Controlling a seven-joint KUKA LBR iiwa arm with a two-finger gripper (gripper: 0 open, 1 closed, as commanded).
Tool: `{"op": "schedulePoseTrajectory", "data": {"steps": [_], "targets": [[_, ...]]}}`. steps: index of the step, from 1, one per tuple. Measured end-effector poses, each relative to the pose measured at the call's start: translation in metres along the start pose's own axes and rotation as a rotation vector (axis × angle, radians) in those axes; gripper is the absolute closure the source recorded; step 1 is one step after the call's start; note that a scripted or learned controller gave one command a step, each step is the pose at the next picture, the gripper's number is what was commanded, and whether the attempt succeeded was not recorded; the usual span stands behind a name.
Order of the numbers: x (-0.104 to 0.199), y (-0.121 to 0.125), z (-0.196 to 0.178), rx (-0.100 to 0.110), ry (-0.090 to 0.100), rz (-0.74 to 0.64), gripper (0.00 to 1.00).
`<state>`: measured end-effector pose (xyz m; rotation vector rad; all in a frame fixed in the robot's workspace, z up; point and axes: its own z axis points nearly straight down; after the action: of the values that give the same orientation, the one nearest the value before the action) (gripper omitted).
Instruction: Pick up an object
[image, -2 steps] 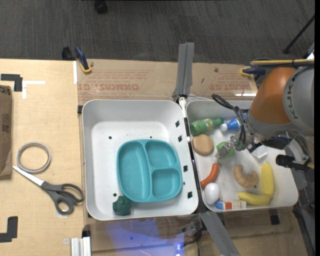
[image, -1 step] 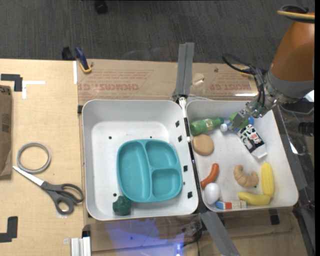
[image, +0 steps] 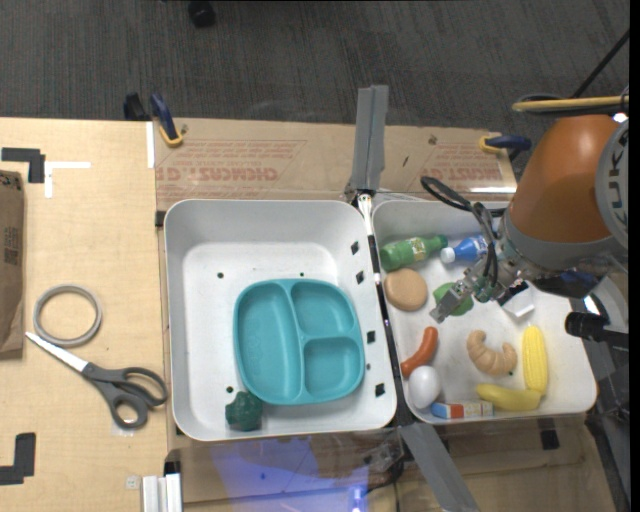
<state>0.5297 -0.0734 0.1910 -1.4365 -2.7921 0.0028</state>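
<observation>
**Pale wood bench, two white bins, arm over the right one**

Camera view. Pale wood bench (image: 80, 240) at left, brown cardboard under and behind the bins, dark carpeted floor along the top. On the wood: a roll of tape (image: 67, 314), grey-handled scissors (image: 105, 380), black corner marks. Left bin (image: 200, 240) carrying a teal divided plate (image: 299, 341) and, at its front left corner, a small dark green lump (image: 243, 411). Right bin (image: 570, 395) crowded: green bottle (image: 413, 249) lying toward the back, tan bun (image: 406, 290) just beside it, red sausage (image: 422, 350), white egg (image: 423, 385), croissant (image: 493, 353), corn cob (image: 535, 358), banana (image: 508, 398) along the front wall, a small flat packet (image: 462, 410) near the egg.

Hard to read: a blue-and-white item (image: 466, 250) half covered by cables; orange wrist band and grey arm hiding the bin's back right corner; a white tag (image: 519, 302) beneath the wrist, unclear.

Gripper (image: 462, 297) hanging low over the middle of the right bin, between bun and croissant. Fingers too small and cluttered to judge: cannot tell whether spread or closed, nor whether touching anything.
</observation>
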Motion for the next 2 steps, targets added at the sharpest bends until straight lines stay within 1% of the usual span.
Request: {"op": "schedulePoseTrajectory", "data": {"steps": [1,2], "targets": [[-0.134,-0.041,-0.114,-0.002,-0.003,0.113,1.00],[-0.093,-0.114,0.088,-0.007,0.003,0.012,1.00]]}}
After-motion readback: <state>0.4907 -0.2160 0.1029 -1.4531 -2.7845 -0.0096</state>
